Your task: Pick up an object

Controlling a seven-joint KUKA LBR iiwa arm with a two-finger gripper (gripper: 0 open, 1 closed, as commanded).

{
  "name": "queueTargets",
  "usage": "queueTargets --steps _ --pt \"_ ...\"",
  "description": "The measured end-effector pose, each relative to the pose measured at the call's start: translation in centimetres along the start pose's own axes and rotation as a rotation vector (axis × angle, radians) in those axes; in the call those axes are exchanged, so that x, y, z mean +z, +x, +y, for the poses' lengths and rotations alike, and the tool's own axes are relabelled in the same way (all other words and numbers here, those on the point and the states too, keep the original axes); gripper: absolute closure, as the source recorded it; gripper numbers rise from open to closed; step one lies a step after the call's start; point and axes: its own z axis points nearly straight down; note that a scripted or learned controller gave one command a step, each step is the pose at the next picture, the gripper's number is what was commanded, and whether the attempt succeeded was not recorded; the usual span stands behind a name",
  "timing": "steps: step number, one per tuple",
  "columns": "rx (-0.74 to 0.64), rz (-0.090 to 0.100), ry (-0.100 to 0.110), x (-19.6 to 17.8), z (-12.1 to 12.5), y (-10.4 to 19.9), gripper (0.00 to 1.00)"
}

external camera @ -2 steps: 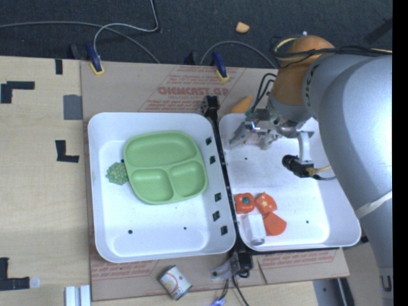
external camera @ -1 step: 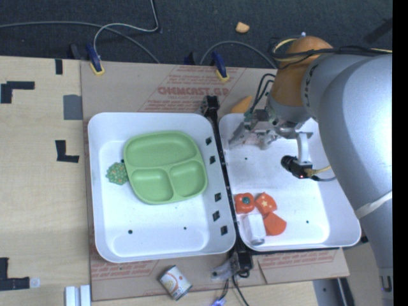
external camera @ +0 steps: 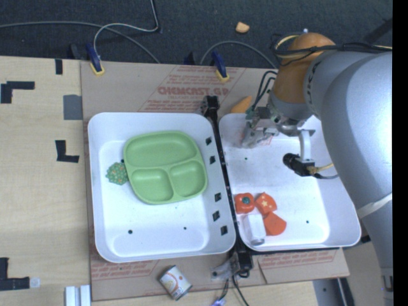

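Orange toys (external camera: 260, 210) sit near the right bin's (external camera: 319, 234) front edge, left side; not picked yet | green plate (external camera: 166, 166) rests in the left bin (external camera: 105, 234) | gripper (external camera: 257, 134) hangs low by the right bin's far-left corner; I cannot tell its grip

Two white bins (external camera: 105, 190), one green tray (external camera: 164, 166), three orange toys (external camera: 262, 212).

Only legible text I see: red "CHEMCAST" print on the cardboard sheet (external camera: 185, 88) under my bins, rest of the line unreadable.
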Motion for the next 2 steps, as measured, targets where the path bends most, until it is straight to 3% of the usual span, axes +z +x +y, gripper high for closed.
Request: queueTargets --steps 1,2 --pt "0.000 0.000 0.001 0.06 -0.02 0.00 0.00" --pt "0.001 0.004 0.007 1.05 0.14 -0.56 0.00"
